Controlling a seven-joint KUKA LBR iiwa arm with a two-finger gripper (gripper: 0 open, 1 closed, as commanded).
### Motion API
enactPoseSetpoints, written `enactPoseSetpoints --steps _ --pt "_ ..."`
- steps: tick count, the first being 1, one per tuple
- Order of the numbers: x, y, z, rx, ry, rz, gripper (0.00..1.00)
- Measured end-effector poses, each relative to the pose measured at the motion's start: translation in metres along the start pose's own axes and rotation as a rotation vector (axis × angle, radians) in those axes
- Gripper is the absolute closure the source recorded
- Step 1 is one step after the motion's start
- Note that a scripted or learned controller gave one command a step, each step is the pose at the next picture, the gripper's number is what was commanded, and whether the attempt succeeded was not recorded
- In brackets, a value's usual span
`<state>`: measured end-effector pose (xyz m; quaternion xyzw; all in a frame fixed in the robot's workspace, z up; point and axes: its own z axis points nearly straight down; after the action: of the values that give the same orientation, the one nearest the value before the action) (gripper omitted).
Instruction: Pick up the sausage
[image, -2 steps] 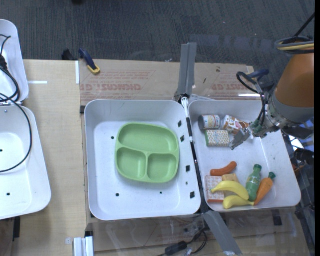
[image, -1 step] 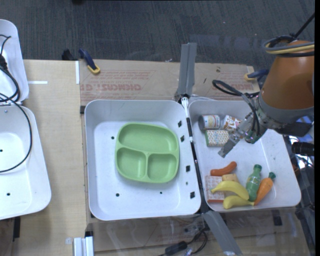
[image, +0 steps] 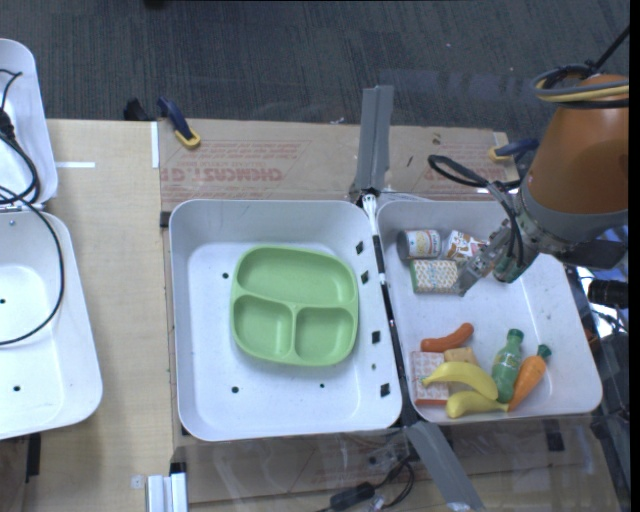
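Note:
The sausage (image: 446, 338) is a small red-orange link lying in the right bin (image: 570, 300), near its middle and just above a yellow banana (image: 462, 377). My gripper (image: 497, 262) hangs over the upper part of that bin, up and to the right of the sausage and well apart from it. It sits close to a small packet (image: 463, 246) and a speckled box (image: 434, 274). The grey arm with its orange band (image: 585, 150) comes in from the upper right and hides the bin's far right corner.
The left bin (image: 200, 300) holds a green divided plate (image: 295, 304). In the right bin lie a can (image: 422, 243), a green bottle (image: 507, 364), a carrot (image: 530, 376) and a cracker (image: 432, 382) under the banana. A grey divider post (image: 375, 140) stands between the bins.

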<state>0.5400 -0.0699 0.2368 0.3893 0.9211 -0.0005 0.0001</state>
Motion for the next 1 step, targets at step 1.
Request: enactPoseSetpoints --steps 1 --pt "0.0001 0.0000 0.0001 0.000 0.000 0.000 0.00"
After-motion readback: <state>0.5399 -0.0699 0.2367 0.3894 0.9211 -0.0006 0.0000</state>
